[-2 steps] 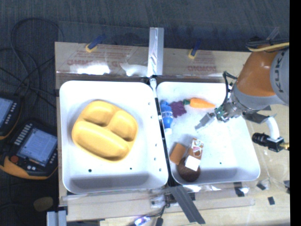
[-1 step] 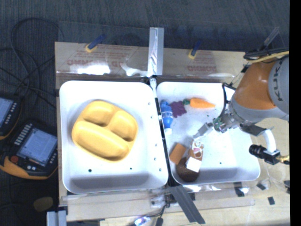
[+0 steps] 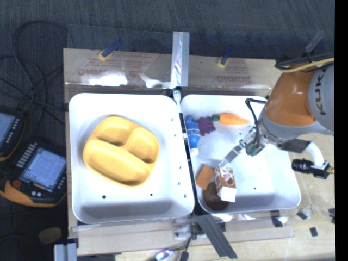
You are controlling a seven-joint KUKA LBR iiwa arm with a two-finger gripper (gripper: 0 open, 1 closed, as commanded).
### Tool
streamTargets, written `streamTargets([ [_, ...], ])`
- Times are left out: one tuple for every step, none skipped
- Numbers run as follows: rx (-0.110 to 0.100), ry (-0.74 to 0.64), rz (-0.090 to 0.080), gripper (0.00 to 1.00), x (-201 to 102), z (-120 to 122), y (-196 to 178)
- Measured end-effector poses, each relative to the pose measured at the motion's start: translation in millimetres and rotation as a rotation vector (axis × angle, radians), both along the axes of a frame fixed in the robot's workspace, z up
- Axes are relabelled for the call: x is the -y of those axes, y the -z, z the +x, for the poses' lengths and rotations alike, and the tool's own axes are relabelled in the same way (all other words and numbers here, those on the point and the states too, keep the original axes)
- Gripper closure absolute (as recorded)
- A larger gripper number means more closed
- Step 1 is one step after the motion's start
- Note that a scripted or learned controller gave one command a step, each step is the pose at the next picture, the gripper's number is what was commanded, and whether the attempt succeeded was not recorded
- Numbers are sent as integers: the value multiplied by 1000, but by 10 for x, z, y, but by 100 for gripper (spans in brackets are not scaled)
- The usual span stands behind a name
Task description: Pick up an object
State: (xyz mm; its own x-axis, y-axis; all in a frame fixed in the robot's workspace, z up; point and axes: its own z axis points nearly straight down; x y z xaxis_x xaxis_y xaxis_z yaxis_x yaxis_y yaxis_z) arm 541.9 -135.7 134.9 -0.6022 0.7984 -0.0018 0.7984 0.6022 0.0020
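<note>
My gripper point(image 3: 228, 159) reaches from the grey and orange arm point(image 3: 291, 105) down-left into the right bin point(image 3: 272, 192). Its tip hangs just above a small white and red carton point(image 3: 226, 185) near the bin's front left. An orange-brown block point(image 3: 205, 175) lies beside the carton, and a dark brown lump point(image 3: 215, 202) sits under its front. At the bin's back left lie a blue object point(image 3: 192, 131), a purple grape bunch point(image 3: 206, 125) and an orange carrot point(image 3: 234, 119). Nothing is seen held.
The left bin point(image 3: 87, 205) holds a big yellow bread-shaped lump point(image 3: 120, 148). A ridge point(image 3: 185, 145) divides the two bins. A black and white fitting point(image 3: 311, 165) juts out at the right bin's right rim. A handheld controller point(image 3: 30, 170) lies left of the bench.
</note>
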Motion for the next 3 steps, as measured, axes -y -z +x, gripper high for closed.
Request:
streamTargets([
  [15, 140, 0, 0, -58, -153, 450],
  [15, 478, 1, 0, -261, -430, 450],
  [9, 270, 0, 0, -9, 329, 459],
])
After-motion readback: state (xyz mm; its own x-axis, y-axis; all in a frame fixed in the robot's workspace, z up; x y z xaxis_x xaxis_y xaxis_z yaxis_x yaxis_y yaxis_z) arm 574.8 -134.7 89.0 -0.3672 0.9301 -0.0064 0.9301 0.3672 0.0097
